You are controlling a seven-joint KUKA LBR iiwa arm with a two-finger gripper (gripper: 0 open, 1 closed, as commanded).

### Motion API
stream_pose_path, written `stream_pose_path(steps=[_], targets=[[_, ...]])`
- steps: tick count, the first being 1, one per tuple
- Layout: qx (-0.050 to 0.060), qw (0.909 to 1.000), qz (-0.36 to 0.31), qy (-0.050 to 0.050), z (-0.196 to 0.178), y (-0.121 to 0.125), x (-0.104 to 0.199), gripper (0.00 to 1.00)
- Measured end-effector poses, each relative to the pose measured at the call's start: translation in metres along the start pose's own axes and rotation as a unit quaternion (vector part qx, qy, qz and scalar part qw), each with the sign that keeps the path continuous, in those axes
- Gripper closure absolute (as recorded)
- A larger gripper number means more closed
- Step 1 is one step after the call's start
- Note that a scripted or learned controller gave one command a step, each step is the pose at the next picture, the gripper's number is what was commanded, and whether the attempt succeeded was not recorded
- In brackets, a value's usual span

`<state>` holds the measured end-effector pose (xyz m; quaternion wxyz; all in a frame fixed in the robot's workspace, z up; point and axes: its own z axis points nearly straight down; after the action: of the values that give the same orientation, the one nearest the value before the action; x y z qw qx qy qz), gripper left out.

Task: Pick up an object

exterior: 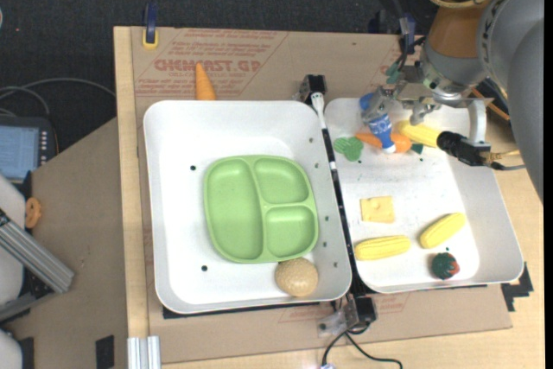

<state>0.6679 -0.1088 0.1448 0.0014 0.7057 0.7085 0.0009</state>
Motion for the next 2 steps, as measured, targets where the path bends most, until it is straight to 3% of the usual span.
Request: stream_pose_path(steps=[1, 2], targets=[[-0.005, 1.0000, 0.002, -0.001, 0.056, 0.002, -0.031, 0.00], [0.005, 1.0000, 0.006, 0.000, 0.060, -0.074, -0.100, 0.00]])
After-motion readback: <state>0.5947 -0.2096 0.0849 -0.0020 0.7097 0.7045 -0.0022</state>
